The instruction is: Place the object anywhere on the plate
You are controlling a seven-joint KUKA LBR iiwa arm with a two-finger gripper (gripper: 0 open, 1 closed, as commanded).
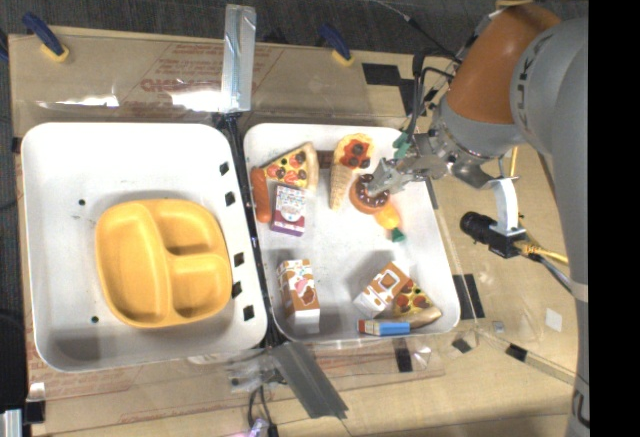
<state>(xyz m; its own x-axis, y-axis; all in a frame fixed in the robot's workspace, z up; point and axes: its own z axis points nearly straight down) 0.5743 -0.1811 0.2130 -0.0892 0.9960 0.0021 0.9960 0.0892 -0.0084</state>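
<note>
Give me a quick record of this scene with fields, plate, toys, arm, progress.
plate: yellow, divided, in left bin
toys: play food and small cartons in right bin, including pizza slice and ice cream cone
tool: low over the right bin's far right corner, beside the cone
progress: nothing on the plate yet

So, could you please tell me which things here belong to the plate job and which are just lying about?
Belonging to the job:
- yellow divided plate in the left bin
- gripper, low over the toy carrot in the right bin

Lying about:
- pizza slice
- ice cream cone
- small carton
- blue clamps
</note>
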